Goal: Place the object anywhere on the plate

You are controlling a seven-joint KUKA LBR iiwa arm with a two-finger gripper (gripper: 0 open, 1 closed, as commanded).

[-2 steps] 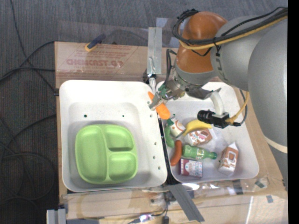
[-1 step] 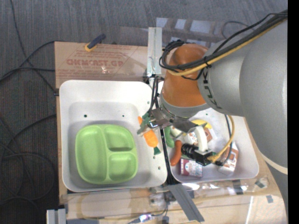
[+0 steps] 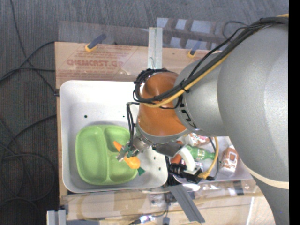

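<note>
A green divided plate lies in the left white bin. My gripper reaches down over the plate's right side, under the orange wrist band. An orange toy carrot with a green tip sits at the gripper's tips on the plate's right edge. A second orange piece lies on the plate just left of the tips. I cannot see whether the carrot is between the tips or merely under them.
The right bin holds several packaged items, among them a green bottle and a brown carton, mostly hidden by the arm. A wooden board lies behind the bins.
</note>
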